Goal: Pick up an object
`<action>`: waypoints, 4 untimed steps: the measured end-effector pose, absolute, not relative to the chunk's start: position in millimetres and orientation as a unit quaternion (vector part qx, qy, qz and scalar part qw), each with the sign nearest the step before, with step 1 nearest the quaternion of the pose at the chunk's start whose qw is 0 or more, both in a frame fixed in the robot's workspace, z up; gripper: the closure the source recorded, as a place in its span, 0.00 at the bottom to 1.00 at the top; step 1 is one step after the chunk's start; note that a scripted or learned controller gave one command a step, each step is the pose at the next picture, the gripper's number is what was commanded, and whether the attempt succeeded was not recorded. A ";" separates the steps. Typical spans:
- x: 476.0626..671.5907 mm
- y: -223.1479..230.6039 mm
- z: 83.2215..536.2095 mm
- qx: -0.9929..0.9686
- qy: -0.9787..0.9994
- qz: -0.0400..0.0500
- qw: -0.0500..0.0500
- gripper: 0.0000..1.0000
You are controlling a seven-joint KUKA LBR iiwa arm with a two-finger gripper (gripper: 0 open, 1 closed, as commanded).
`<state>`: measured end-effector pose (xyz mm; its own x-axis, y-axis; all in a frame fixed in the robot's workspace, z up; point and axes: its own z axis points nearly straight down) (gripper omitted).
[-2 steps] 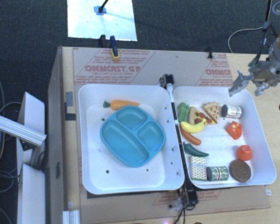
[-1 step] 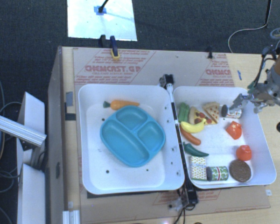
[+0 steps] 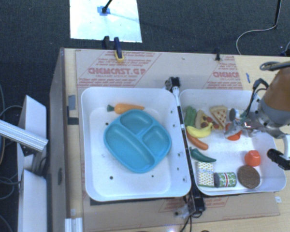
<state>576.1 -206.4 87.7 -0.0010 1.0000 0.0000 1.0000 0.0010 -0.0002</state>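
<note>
Where the arm (image 3: 280,93) reaches in from the right of the camera view, its gripper (image 3: 238,125) is seen low over the back half of the right bin (image 3: 275,178). Whether the gripper is spread or pressed together cannot be told, and nothing is clearly seen held in it. A small red piece (image 3: 233,136) is seen just below and touching the gripper tip in the picture; actual contact cannot be judged. Left of the gripper, a pizza slice (image 3: 219,114) and a second brownish wedge (image 3: 202,118) are laid near the back wall, with a green vegetable (image 3: 190,115) beside them against the left wall. A banana (image 3: 199,129) is placed just in front of these, and a red-orange chili (image 3: 197,142) is laid just in front of the banana. A dark green pepper (image 3: 202,155) is found further forward. Along the front wall a small carton (image 3: 205,174), a can on its side (image 3: 224,179) and a brown round cookie (image 3: 249,176) are lined up, carton and can touching. An orange-red tomato (image 3: 252,157) is set just behind the cookie, well apart from the gripper. In the left bin (image 3: 94,129) a blue divided plate (image 3: 137,140) is laid at the middle, and a carrot (image 3: 128,108) is laid just behind it, near the back wall.
</note>
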 end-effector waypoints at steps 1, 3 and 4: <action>577.5 -206.5 99.2 -0.706 -0.708 -0.001 -0.002 1.00; 663.0 -206.0 221.5 -0.705 -0.709 -0.001 -0.002 1.00; 669.4 -196.5 241.6 -0.705 -0.709 -0.001 -0.002 1.00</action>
<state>669.4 -196.5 241.6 -0.0047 1.0000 -0.0017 1.0000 0.0047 0.0047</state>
